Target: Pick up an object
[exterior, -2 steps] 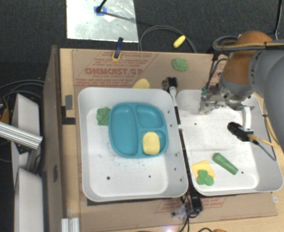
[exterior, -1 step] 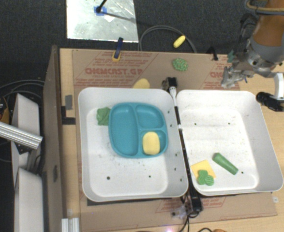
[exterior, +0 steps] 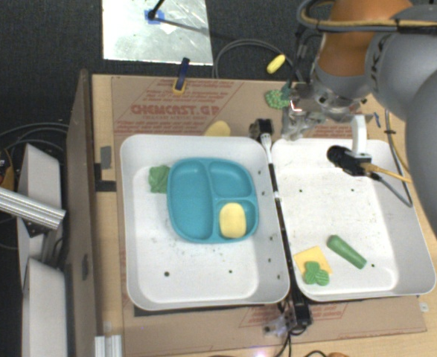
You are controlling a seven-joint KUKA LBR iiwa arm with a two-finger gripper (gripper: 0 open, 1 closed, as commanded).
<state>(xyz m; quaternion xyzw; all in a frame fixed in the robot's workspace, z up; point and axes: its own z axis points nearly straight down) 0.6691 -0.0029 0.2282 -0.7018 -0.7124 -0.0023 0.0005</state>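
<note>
"Off the far right corner of the teal divided plate [exterior: 196, 199], what hangs there?"

"The hand [exterior: 296, 125], low over the far left corner of the right bin [exterior: 337, 199], the one beside the plate's own bin [exterior: 140, 274]. The grey arm [exterior: 404, 58] comes in from farther right of the plate."

"Is the hand apart or together?"

"That cannot be told from this angle. Nothing is seen held in it."

"Where are the things to pick up?"

"A yellow lemon-like piece [exterior: 233, 219] sits on the plate, in its near right compartment. A green leafy piece [exterior: 158, 178] touches the plate's far left edge, partly tucked under it. Well to the right of the plate, towards the near side of the right bin, lies a green cucumber-like stick [exterior: 346, 251], tilted. Between that stick and the plate rests a yellow wedge [exterior: 311, 259] with a small green bumpy piece [exterior: 317, 276] against its near edge."

"Anything beyond the plate?"

"A pale yellow lump [exterior: 218, 129] on the cardboard [exterior: 173, 110], just behind the plate's bin."
</note>
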